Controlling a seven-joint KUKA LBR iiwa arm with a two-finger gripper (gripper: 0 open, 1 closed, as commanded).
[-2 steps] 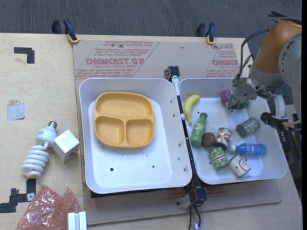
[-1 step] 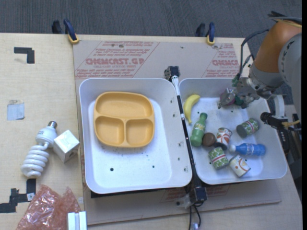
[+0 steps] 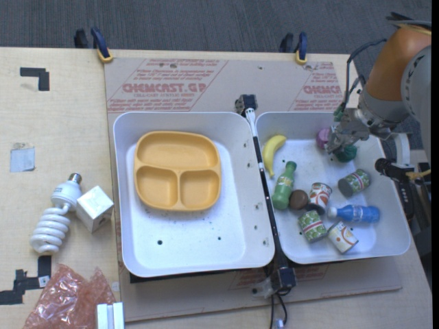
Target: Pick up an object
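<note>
Two bins sit side by side; the right bin (image 3: 391, 242) holds a banana (image 3: 273, 151), green bottle (image 3: 284, 185), cans and a blue bottle (image 3: 357, 214). At its far right, the gripper (image 3: 343, 144) sits over a teal object (image 3: 345, 153) beside a pink one (image 3: 323, 138); its grip can't be made out.

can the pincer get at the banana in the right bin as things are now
Probably yes. The banana lies uncovered against the right bin's left wall, with only the green bottle nearby. The pincer hovers over the same bin's back.
</note>
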